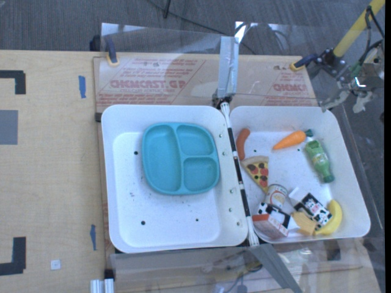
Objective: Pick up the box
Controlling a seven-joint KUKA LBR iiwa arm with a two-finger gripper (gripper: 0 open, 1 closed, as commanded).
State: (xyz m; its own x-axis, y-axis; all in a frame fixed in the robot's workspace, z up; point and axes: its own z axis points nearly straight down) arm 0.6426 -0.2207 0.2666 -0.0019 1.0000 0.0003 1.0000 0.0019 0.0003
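Nearest you, at the front of the right bin (348, 163), you see the box (313, 207), black and white, lying between a small carton (273, 217) and a banana (330, 218), touching the banana. Just behind sit a pizza slice (258, 170) and a green bottle (319, 159). Farther back lie a sausage (242, 142) and a carrot (289, 140). The left bin (122, 182) holds a teal divided plate (181, 158). At the far right, above the surface, the gripper (342, 93) hangs outside the bins; you cannot tell how its fingers stand.
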